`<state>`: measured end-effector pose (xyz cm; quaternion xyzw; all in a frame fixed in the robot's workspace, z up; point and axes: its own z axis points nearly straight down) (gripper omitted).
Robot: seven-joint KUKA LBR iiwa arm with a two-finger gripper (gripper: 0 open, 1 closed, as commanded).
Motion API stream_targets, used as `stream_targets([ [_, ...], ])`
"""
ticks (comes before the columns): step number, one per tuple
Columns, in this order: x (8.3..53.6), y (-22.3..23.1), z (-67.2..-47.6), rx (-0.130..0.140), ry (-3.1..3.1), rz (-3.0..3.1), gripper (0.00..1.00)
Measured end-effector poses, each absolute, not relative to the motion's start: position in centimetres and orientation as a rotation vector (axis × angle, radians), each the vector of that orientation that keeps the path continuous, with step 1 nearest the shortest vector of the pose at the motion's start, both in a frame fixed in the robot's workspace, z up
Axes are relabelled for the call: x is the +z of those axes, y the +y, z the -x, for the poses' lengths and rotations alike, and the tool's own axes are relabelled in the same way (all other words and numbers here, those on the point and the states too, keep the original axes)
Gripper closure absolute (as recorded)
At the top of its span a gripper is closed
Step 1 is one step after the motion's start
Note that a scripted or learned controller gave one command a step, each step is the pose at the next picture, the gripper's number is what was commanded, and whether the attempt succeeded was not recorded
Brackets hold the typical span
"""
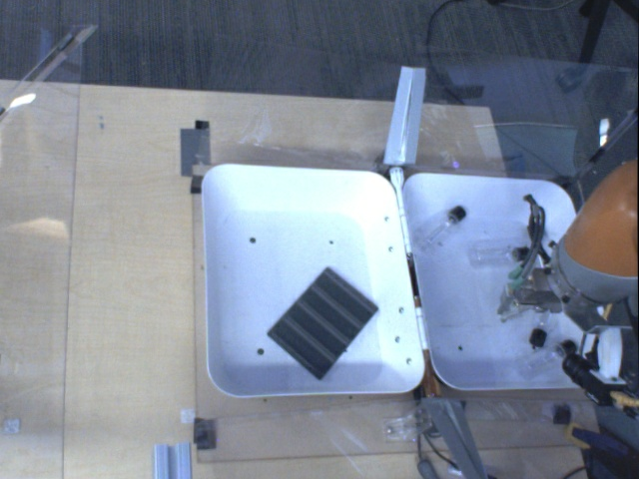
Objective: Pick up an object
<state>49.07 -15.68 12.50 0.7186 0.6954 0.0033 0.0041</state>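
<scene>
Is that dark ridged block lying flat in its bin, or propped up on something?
Flat. The dark ridged block lies on the floor of the left bin, turned diagonally, its whole ribbed top showing, clear of the walls.

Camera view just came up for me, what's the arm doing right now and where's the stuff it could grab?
The arm reaches in from the right and sits low over the right bin, its hand down near that bin's right side. Nothing can be seen held. A few small clear and dark bits lie scattered in the right bin. The one big object, a dark ribbed block, lies flat and untouched in the left bin, well away from the hand.
</scene>
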Motion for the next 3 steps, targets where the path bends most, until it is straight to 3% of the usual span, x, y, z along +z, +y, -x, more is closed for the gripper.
stream_targets([
  [3,15.8,-15.5,-49.8,0.028,2.182,-2.23,1.0],
])
